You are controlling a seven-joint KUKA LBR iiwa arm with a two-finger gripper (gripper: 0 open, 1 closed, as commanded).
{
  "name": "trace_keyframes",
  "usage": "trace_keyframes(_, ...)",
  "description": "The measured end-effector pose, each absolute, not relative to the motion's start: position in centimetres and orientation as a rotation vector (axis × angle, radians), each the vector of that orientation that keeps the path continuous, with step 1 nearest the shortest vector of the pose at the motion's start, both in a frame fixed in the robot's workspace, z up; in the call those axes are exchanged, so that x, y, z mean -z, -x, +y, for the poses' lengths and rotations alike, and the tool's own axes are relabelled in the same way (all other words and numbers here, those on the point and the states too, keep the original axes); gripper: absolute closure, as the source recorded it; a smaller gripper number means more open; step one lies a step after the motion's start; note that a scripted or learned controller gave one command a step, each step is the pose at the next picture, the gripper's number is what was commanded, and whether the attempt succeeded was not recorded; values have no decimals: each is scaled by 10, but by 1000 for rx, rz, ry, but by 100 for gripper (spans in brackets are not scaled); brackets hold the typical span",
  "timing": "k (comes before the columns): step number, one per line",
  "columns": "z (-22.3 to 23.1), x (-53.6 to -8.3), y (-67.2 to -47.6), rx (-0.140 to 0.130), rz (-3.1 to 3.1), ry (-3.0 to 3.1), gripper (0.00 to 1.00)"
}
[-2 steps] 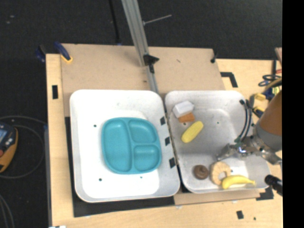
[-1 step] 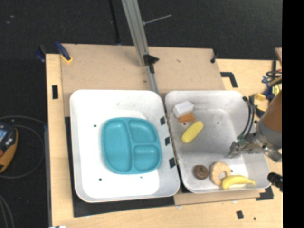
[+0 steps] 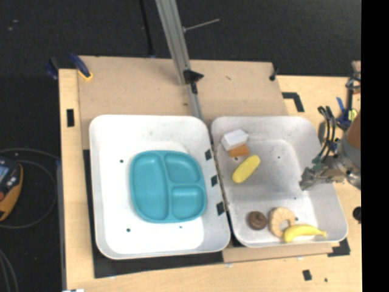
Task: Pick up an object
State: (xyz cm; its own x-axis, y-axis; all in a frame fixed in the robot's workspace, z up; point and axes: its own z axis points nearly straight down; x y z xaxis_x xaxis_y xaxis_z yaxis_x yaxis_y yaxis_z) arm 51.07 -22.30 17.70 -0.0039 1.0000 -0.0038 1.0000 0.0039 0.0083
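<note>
Where the arm enters at three o'clock, the gripper hangs over the right edge of the right bin, its grey metal tip pointing toward the bin's centre. Whether the claw is open or closed cannot be told at this size and angle; nothing is visible between its tips.

The right bin holds five objects. The closest to the claw is a yellow lemon-shaped piece, lying tilted at about nine o'clock from the gripper, well apart from it across bare bin floor. Just beyond it, toward ten o'clock, a white block rests against an orange block. At about seven o'clock from the gripper, along the bin's near edge, sits a brown round piece; beside it is a tan ring-shaped piece, touching a yellow banana that lies in the bin's bottom right corner, near six o'clock from the claw.

The left bin holds a turquoise divided plate with three compartments, lying flat near its centre, on a white sheet.
</note>
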Motion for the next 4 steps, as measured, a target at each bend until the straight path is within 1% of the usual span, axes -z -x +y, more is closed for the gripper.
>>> trace_keyframes(1, -224, -242, -513, -5, 2219, -2211, 100)
trace_keyframes(2, -226, -292, -515, -3, 2220, -2212, 100)
trace_keyframes(3, -171, -278, -526, -3, 2228, -2212, 100)
trace_keyframes(4, -126, -268, -528, -2, 2227, -2213, 100)
